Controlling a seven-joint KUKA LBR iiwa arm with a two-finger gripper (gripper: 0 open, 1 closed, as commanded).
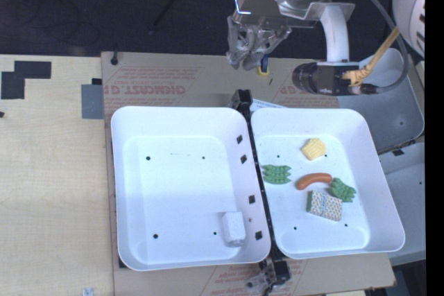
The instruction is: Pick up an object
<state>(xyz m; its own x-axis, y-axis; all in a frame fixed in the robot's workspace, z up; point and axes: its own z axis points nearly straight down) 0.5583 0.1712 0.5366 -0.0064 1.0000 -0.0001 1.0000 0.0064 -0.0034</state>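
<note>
Pre-grasp: gripper (248, 59) hangs above the bins' far edge, nothing visibly between the fingers; their opening can't be told. Candidates, sausage (313, 180) and corn (313, 148), lie in right bin (374, 149). Next move likely: travel over, descend.

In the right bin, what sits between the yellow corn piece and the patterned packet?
In the camera view, the orange sausage lies between the yellow corn piece and the patterned packet.

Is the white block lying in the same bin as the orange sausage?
No: the white block lies in the left bin, while the orange sausage lies in the right bin.
</note>
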